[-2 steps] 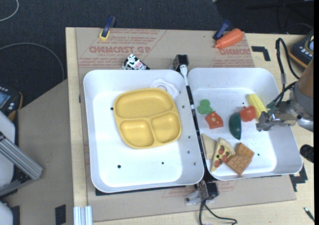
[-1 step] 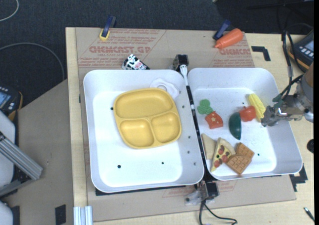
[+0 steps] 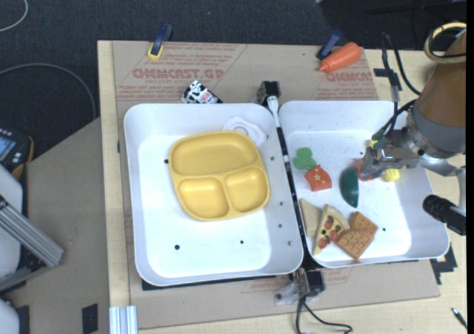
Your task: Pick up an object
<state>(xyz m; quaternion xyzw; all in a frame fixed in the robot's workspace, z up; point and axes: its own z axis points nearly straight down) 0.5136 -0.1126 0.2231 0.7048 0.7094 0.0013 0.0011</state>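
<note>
Risk: the hand (image 3: 379, 164) is low among crowded toys, so it may push the dark green piece (image 3: 349, 186) away and miss it.
Arm pose: reaching from the right into the right bin (image 3: 333, 114).
Hand state: cannot tell.
Object: dark green piece just beside the hand.

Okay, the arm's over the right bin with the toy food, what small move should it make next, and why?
Probably lower straight down a little. The gripper sits above the right bin, just right of the dark green piece, and nothing shows between its fingers. Whether it is lined up with that piece is hard to tell.
</note>
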